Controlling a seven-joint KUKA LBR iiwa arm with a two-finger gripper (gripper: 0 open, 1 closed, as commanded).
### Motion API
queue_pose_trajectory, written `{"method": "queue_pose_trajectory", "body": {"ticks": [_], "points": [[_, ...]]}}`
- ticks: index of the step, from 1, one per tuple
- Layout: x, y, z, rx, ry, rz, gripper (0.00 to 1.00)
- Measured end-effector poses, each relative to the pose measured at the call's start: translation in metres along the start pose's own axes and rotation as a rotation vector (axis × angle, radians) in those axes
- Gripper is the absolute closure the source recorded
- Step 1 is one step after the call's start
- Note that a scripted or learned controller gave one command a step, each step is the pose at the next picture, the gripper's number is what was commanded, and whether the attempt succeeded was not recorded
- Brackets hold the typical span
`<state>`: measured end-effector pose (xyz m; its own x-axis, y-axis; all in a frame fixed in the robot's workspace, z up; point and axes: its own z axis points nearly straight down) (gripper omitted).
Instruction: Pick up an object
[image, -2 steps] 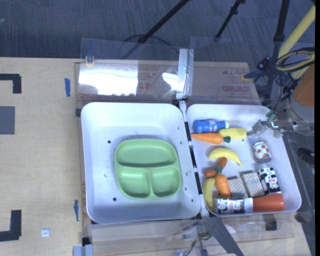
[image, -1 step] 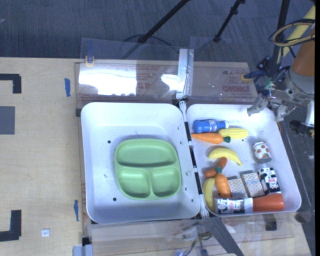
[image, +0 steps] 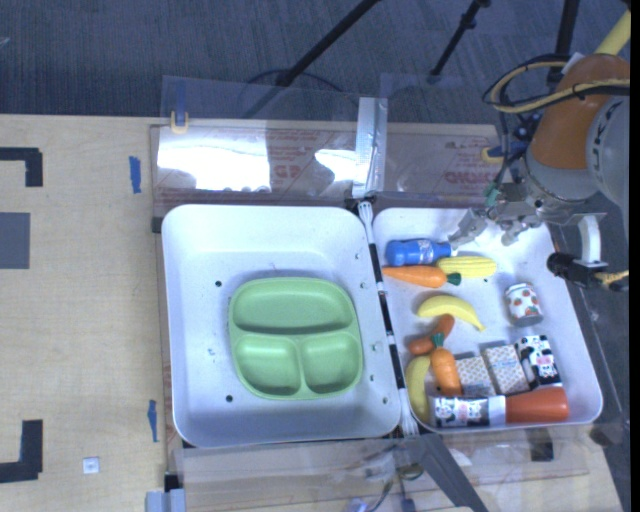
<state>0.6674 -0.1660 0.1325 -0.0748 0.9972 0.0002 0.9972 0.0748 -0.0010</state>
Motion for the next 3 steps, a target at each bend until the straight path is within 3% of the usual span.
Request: {"method": "queue_pose_trajectory", "body": {"ticks": [1,2,3], "points": [[0.013,-0.018,0.006,0.001,0.001,0.154,0.00],[-0.009,-0.038,0.030,-0.032,-0.004,0.110,0.00],[-0.034,-0.024,0.030,-0.032,-0.002,0.093,0.00]]}}
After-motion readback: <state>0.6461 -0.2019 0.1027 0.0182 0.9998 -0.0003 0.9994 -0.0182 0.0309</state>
